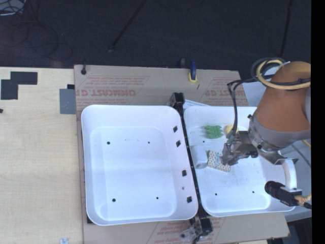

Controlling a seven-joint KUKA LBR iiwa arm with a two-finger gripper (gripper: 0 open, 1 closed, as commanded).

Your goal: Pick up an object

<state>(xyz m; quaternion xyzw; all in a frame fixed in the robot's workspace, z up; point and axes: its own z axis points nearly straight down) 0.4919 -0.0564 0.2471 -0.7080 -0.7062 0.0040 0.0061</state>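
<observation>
In the right bin (238,197) lie a small green object (214,131), a patterned, speckled piece (217,161) and a pale, whitish object (201,157) close to the bin's left wall. My gripper (229,156) hangs low over the right bin, its tip right at the right edge of the patterned piece. The orange-banded wrist (282,103) hides the bin's right side. Something yellowish (230,131) peeks out beside the wrist.
The left bin (132,166) sits beside the right one, with black clips (178,144) along the divider between them. Cardboard (132,85) lies under both bins. A black handle-like part (282,192) juts over the right bin's lower right corner.
</observation>
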